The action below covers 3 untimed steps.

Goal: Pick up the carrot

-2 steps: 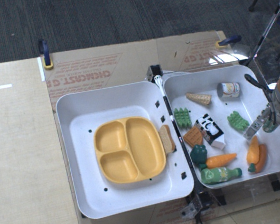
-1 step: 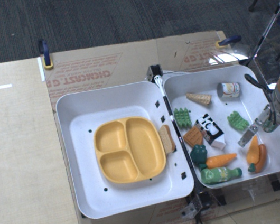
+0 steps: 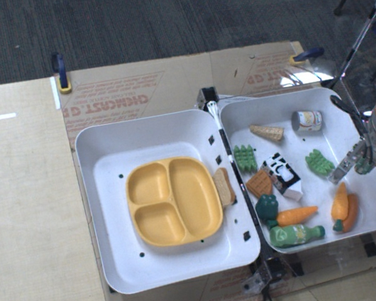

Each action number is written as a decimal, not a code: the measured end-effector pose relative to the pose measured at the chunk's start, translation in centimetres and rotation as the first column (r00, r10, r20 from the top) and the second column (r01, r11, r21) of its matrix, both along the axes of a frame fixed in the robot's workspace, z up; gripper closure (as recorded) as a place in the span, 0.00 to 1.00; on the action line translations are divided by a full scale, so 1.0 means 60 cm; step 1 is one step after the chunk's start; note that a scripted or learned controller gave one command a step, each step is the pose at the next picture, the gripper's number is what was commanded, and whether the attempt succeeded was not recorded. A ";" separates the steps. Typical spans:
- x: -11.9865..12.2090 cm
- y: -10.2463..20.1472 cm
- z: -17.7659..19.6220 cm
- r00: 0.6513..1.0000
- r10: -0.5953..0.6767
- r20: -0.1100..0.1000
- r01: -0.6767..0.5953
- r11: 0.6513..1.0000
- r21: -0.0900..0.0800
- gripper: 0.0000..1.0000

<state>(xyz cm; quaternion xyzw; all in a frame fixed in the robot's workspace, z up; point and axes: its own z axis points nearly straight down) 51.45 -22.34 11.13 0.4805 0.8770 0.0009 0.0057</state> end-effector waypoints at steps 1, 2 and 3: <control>0.000 0.000 0.000 1.000 0.000 0.000 0.000 1.000 0.000 0.00; -0.055 0.069 -0.032 0.990 0.142 -0.010 -0.142 0.990 0.004 0.00; -0.051 0.067 -0.016 0.990 0.139 -0.004 -0.139 0.990 0.002 1.00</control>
